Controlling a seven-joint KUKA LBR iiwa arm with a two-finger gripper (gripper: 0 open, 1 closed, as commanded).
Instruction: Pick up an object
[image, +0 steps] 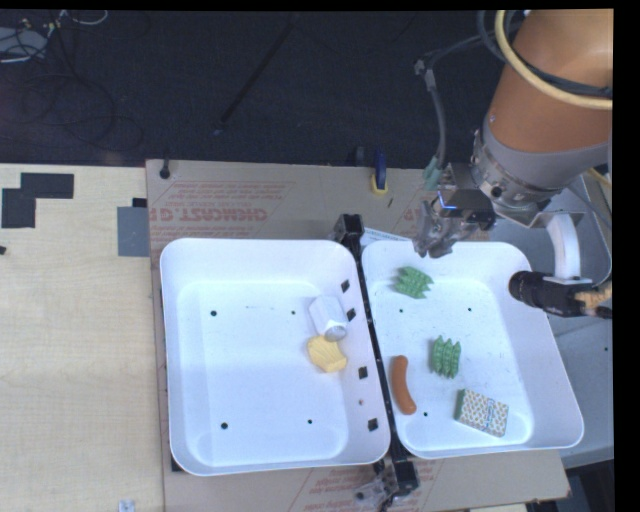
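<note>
Green toy (411, 282) just below claw (437, 246); arm hangs over right bin's (540, 345) far edge.

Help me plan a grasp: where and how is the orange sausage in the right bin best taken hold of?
Probably across the middle of the sausage, coming straight down from above. It lies flat, long and narrow, so its short width suits two fingers. The bin divider sits close on its left.

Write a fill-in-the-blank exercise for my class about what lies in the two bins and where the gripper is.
1. The orange sausage lies in the ____ bin.
2. The yellow object touches a small ____ cylinder.
3. The right bin holds ____ green objects.
4. The gripper hangs over the right bin's ____ edge.

Missing words: right; white; two; far
</note>
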